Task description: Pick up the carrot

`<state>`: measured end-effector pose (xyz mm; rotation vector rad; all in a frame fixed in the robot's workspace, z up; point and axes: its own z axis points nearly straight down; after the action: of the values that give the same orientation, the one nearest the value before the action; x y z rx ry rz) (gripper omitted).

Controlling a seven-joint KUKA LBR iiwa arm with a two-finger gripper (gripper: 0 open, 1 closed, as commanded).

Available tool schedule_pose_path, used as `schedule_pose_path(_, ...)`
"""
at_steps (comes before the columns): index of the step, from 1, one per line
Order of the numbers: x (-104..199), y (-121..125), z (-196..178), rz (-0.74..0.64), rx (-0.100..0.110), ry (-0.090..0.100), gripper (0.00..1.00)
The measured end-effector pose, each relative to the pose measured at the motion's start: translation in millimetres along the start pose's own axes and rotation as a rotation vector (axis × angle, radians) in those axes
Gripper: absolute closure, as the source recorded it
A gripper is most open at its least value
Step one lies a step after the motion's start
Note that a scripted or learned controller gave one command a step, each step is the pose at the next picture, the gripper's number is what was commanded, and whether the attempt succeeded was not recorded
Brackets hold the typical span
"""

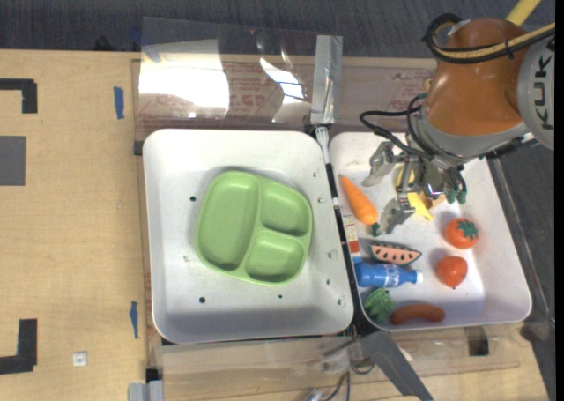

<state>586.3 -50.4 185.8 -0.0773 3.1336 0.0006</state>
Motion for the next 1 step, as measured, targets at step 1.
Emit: schedule_pose_path(1,28.2,-45.8,65.2,-0.049,0.002,0.001,0.00)
